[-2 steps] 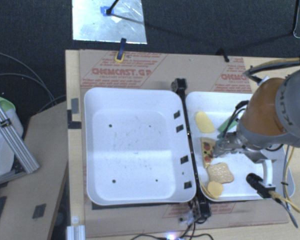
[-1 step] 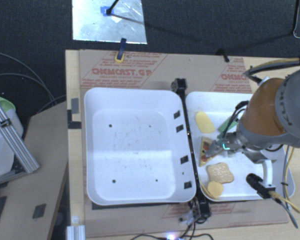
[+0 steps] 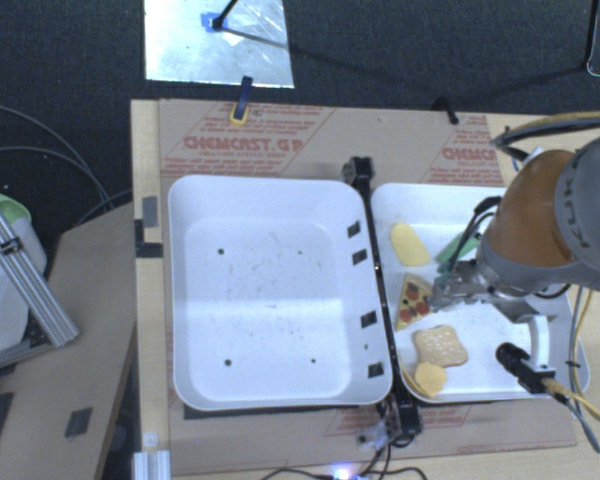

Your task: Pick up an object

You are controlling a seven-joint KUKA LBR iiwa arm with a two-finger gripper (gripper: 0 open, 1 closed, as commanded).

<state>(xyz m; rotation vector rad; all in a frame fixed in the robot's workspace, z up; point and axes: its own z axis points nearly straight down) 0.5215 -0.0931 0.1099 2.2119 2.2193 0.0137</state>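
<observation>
Camera view: nearest the right bin (image 3: pixel 480 390)'s front rim a yellow chip (image 3: pixel 430 377) and a cracker (image 3: pixel 440 345) are seen; behind them the pizza slice (image 3: pixel 413 301), just beside the lowered pincer (image 3: pixel 446 290), is judged the target. Pincer state cannot be told. Farthest, a yellow piece (image 3: pixel 410 244).

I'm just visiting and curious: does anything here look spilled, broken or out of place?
Nothing stands out. The yellow oval piece, pizza-slice toy, round tan cracker and small yellow disc lie loose inside the right-hand white bin.
</observation>
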